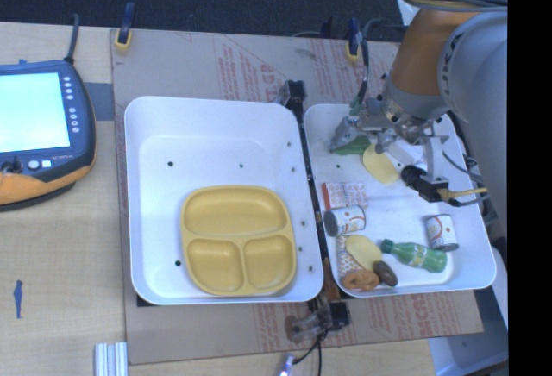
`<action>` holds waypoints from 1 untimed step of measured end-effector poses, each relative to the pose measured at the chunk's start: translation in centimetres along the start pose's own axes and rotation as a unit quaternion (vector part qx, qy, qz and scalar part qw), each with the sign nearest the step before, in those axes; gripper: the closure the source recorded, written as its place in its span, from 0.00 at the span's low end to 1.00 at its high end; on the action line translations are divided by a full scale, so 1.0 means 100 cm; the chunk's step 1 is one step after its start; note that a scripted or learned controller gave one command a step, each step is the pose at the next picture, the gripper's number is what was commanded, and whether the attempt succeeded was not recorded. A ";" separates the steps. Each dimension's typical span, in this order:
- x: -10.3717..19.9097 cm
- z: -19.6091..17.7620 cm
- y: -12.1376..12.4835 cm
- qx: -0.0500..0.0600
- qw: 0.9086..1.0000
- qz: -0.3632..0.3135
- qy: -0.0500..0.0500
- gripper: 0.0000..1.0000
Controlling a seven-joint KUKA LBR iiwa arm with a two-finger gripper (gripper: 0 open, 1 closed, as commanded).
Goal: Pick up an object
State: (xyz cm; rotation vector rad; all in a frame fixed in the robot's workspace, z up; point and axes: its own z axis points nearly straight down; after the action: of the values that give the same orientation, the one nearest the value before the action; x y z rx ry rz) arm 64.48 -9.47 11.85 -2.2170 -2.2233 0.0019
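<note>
Presently: bench (69,279) carrying two white bins side by side. Left bin (216,120) holding yellow divided tray (239,239). Right bin (466,275) holding the pickable clutter, arm (440,47) reaching into its far end. Gripper (373,131) hanging low over green item (348,146) and pale yellow piece (379,166), probably lining up; grip state unclear. Green bottle (417,255), two cans (442,233) (345,220) lying nearer, crowding approach.

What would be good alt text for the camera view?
A grey and orange robot arm lowers its hand into the right bin, which holds small cans, a green bottle and toy food. The left bin holds a yellow divided tray.
</note>
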 end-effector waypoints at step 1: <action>0.059 -0.075 0.009 0.000 1.000 -0.001 0.000 0.00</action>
State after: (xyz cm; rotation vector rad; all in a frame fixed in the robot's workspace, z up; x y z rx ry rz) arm 65.39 -3.56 19.31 -2.2153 -2.2249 -0.0002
